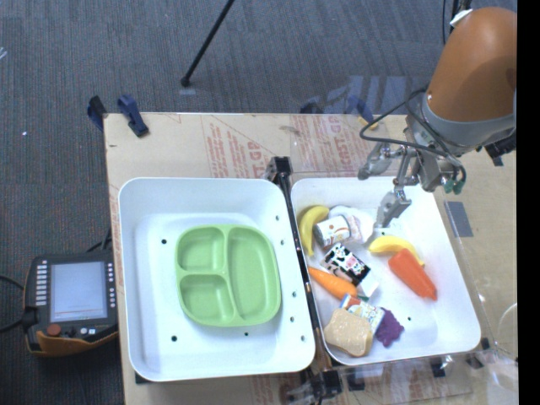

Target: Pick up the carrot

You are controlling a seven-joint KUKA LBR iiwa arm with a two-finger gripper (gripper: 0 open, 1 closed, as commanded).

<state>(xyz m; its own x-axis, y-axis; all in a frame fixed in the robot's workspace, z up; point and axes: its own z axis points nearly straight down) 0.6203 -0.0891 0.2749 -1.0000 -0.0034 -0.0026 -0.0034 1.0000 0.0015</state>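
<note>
A slim orange carrot point(332, 283) lies in the right bin point(449, 306), near its left wall, pointing from the back left to the front right. A thicker orange-red, carrot-shaped piece point(413, 274) lies to its right, just in front of a small banana point(391, 245). My gripper point(392, 207) hangs over the back of the right bin, behind the small banana and well away from the slim carrot. Nothing hangs from it.
The right bin also holds a larger banana point(310, 224), a white cup-like toy point(339, 228), a cow-print carton point(347, 264), a bread slice point(349, 333) and a purple piece point(389, 327). The left bin point(143, 226) holds a green divided plate point(228, 275). A teach pendant point(74, 298) lies at the left.
</note>
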